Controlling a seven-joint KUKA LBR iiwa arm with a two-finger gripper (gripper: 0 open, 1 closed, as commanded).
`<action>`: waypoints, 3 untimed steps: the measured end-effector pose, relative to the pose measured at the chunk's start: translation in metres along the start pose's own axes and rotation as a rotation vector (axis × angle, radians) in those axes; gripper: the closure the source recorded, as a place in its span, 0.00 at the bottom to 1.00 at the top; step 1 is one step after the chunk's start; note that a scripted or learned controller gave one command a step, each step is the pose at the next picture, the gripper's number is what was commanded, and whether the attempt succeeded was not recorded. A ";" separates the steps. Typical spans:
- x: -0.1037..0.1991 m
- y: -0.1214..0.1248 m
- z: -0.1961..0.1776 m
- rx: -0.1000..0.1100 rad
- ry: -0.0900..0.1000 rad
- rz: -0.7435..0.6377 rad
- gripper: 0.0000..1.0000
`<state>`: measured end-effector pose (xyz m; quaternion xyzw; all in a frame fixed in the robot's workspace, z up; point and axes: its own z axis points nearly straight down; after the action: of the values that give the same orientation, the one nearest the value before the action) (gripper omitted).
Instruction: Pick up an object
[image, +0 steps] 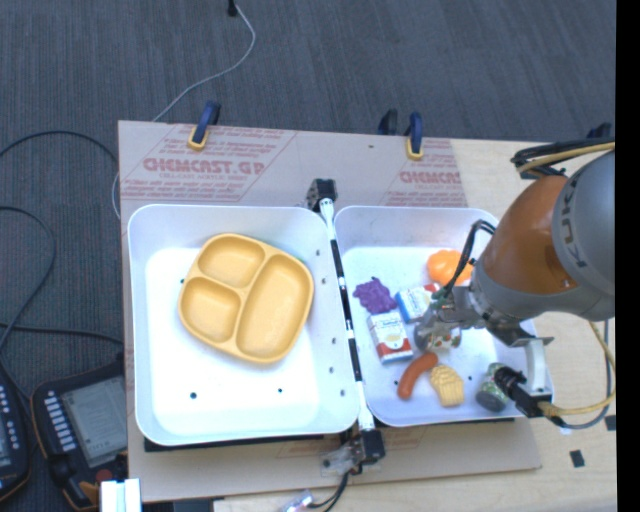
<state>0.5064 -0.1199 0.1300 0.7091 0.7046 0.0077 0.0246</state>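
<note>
Arm (545, 250) overlapping orange ball (442, 266), claw (437, 335) fingers indistinct

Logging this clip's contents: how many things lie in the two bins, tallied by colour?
Yellow: 2, divided plate and small lumpy toy
Orange: 1, ball
Purple: 1, grapes
Red: 2, carton and sausage
Blue-white: 1, packet
Total: 7

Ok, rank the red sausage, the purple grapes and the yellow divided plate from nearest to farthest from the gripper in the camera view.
1. Red sausage: in the right bin, just below-left of the gripper.
2. Purple grapes: same bin, farther left, near the divider.
3. Yellow divided plate: in the left bin, clearly farthest.
</note>
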 end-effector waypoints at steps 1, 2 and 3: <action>0.000 0.000 0.000 0.001 0.001 -0.001 0.00; 0.004 -0.004 0.011 0.003 0.002 -0.001 0.00; 0.002 -0.001 0.000 -0.005 -0.003 0.001 1.00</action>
<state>0.5052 -0.1176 0.1303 0.7093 0.7043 0.0084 0.0271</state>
